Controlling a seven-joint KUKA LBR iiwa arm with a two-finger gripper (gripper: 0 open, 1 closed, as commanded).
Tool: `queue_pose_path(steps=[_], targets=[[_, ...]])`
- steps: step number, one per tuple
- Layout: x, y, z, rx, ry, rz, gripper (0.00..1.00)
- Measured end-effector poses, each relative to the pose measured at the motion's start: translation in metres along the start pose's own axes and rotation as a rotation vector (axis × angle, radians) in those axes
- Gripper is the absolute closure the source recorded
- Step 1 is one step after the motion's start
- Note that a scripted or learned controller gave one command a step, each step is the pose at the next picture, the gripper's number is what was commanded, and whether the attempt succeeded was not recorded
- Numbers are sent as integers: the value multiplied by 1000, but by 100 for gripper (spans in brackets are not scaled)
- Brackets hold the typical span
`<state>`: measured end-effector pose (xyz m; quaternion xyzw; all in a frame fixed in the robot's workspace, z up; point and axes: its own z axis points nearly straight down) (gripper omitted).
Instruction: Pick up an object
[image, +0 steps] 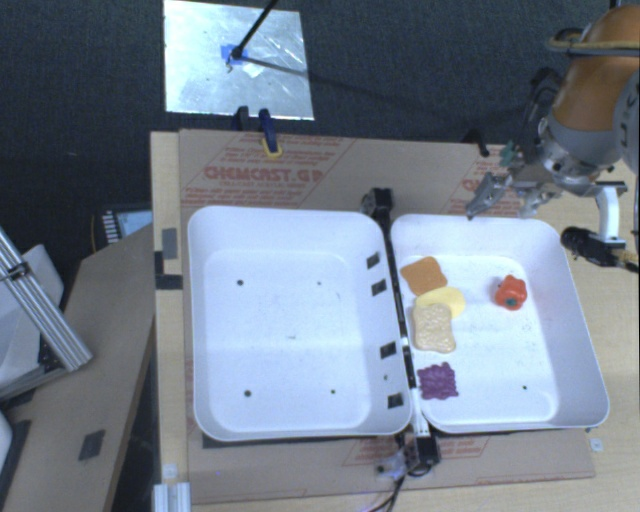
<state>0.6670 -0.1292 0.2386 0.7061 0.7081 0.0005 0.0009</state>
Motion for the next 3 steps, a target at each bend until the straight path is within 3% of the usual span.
queue_pose_path(steps=[1, 2, 3], targets=[[89, -42, -88, -7, 3, -10, 0], [83, -41, -94, -4, 1, -5, 100], [57, -96, -74, 5, 0, 4, 100]])
